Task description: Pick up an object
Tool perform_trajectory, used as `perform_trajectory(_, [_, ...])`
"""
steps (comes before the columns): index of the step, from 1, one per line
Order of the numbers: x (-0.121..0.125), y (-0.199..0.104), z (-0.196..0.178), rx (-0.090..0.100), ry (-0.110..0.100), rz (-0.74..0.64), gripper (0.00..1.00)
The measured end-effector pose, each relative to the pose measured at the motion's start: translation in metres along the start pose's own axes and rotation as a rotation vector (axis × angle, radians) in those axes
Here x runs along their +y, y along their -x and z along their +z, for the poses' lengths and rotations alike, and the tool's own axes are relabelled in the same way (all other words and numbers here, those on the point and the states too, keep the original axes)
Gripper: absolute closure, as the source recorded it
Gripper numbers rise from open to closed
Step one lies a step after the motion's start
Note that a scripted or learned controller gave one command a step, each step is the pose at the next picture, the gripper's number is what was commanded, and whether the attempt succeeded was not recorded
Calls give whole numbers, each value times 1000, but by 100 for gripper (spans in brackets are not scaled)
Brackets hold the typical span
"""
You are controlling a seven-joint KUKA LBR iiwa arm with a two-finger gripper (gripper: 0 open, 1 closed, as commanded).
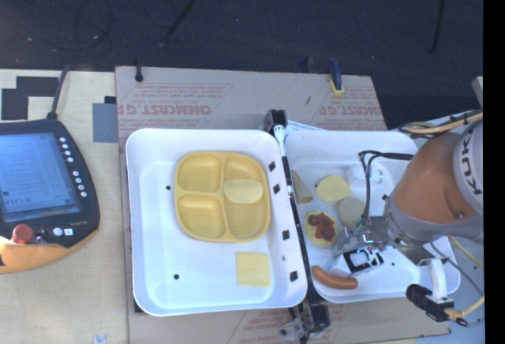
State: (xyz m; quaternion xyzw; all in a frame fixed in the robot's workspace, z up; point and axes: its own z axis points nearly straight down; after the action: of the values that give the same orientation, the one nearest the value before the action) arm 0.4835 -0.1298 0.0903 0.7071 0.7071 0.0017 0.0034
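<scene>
My gripper (357,254) is low in the right bin (394,147), under the grey and orange arm that comes in from the right. Just left of it lies a round toy food piece with red topping (320,228). A hot dog (334,279) rests at the bin's front edge, below the gripper. A yellow chip-like piece (333,188) and a beige piece (349,211) sit a little farther back. A small brownish piece (303,189) lies by the bin's left wall. The arm hides the bin's right half.
The left bin (150,216) holds a yellow divided plate (201,212) with a pale disc (243,191) in its upper right compartment, and a yellow square slice (253,268) near the front. A tablet-like pendant (39,185) lies at the far left on the bench.
</scene>
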Motion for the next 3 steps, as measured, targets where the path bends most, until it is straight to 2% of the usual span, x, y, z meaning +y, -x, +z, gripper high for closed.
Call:
perform_trajectory(1, [2,-3,-11,10,-4,3,100])
perform_trajectory(2, [1,-2,-10,10,-5,4,0])
perform_trajectory(3, [-8,-42,-34,5,-9,-3,0])
